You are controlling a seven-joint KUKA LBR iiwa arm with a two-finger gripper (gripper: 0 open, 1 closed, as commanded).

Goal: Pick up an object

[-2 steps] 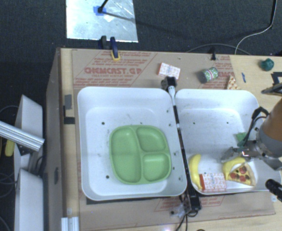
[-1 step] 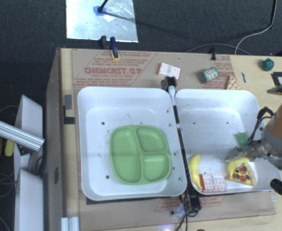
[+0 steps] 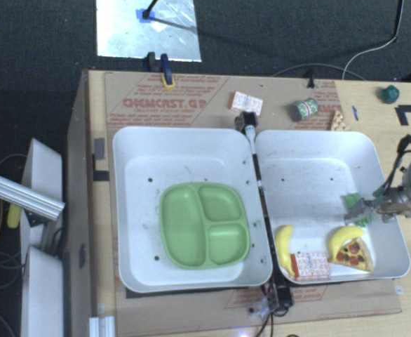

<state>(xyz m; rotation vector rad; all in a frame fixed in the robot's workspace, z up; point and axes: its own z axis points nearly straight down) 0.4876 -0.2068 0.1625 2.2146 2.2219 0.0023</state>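
Jaws: we could not tell their state; the gripper (image 3: 360,206) sat low in the right bin (image 3: 318,153), its tip against a small green object (image 3: 351,201).

Far left of the jaws: a green divided plate (image 3: 204,225) in the left bin (image 3: 142,160).
Nearer left, below: a banana (image 3: 284,248) and a red-and-white packet (image 3: 311,265).
Just below the jaws: a pizza slice (image 3: 351,248).

Step, as we judged it: the reach onto a target, nothing lifted. Next called for: a firm close on the green object, then a straight rise.
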